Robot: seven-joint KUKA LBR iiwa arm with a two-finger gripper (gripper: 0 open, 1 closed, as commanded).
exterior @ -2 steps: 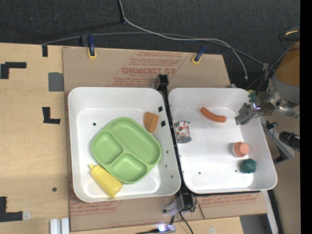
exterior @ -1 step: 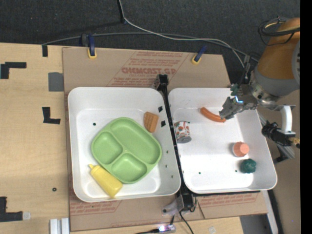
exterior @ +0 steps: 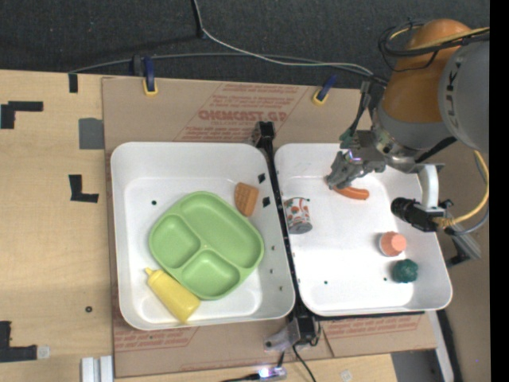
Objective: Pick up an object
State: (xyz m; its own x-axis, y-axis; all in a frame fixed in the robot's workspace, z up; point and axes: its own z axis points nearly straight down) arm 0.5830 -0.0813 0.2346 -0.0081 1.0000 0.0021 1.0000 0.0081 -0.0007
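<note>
In the left bin (exterior: 127, 237) a green divided plate (exterior: 207, 245) lies near the middle, with a yellow bottle (exterior: 171, 294) touching its lower-left rim, toward the bin's front-left corner. A small orange-brown wedge (exterior: 246, 198) sits just off the plate's upper right, close to the bin's right wall. Across the divider, in the right bin (exterior: 358, 293), a small printed can (exterior: 298, 214) lies on its side near the left wall. Farther right, toward the back edge, the gripper (exterior: 347, 177) hangs over the near end of an orange carrot-like stick (exterior: 353, 192) — whether its fingers are spread or closed on it cannot be made out from this slant, nor whether they touch it. Near the right wall sit a pink round piece (exterior: 392, 243) and, just in front of it, a dark green ball (exterior: 405, 271) — apart from each other and from the gripper.
</note>
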